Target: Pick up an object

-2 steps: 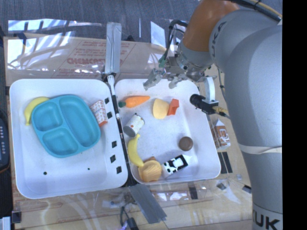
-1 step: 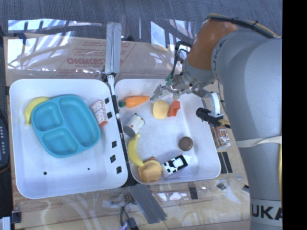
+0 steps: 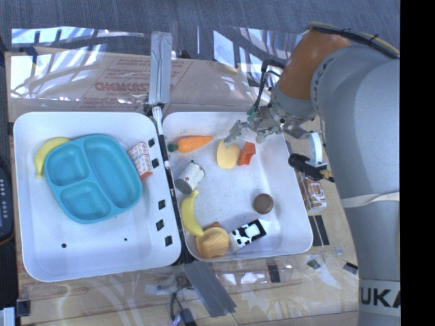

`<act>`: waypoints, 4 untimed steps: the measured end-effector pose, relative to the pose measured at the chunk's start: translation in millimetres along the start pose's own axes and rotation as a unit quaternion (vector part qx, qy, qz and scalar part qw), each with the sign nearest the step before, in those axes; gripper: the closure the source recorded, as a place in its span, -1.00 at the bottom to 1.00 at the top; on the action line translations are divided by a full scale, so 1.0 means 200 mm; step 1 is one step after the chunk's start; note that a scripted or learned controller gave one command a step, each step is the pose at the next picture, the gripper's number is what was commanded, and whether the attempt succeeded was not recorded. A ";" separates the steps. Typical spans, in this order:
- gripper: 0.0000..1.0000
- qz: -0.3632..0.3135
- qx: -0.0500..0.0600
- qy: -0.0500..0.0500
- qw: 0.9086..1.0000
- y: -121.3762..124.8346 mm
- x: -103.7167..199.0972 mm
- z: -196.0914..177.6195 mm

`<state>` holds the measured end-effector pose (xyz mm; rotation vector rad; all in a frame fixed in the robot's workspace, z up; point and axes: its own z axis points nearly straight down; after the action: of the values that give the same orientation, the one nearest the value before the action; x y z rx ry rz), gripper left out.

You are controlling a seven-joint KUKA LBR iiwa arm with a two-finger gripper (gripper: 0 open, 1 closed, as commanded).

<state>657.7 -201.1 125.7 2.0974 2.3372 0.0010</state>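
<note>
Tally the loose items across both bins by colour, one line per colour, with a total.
Yellow: 3, banana, banana, pale lemon-like piece
Orange: 2, carrot, wedge
Blue: 1, divided plate
Brown or tan: 2, ball, round bun
Black-and-white: 1, cow toy
White with print: 2, can, cup
Total: 11

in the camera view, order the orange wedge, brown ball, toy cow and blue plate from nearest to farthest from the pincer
From the pincer:
1. Orange wedge, just below it in the right bin.
2. Brown ball, lower in that bin.
3. Toy cow, at that bin's bottom edge.
4. Blue plate, in the left bin.
</note>
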 end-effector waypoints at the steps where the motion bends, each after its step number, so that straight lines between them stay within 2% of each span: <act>1: -1.00 0.073 -0.001 0.000 0.997 -0.06 -0.02 0.15; 2: 1.00 0.070 -0.002 0.000 0.998 -0.05 -0.02 0.09; 3: -1.00 0.069 -0.002 0.000 0.998 -0.05 -0.02 0.09; 4: -1.00 0.066 -0.001 -0.001 0.998 -0.10 0.05 0.15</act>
<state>636.8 -192.8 95.9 2.2459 2.1912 0.0031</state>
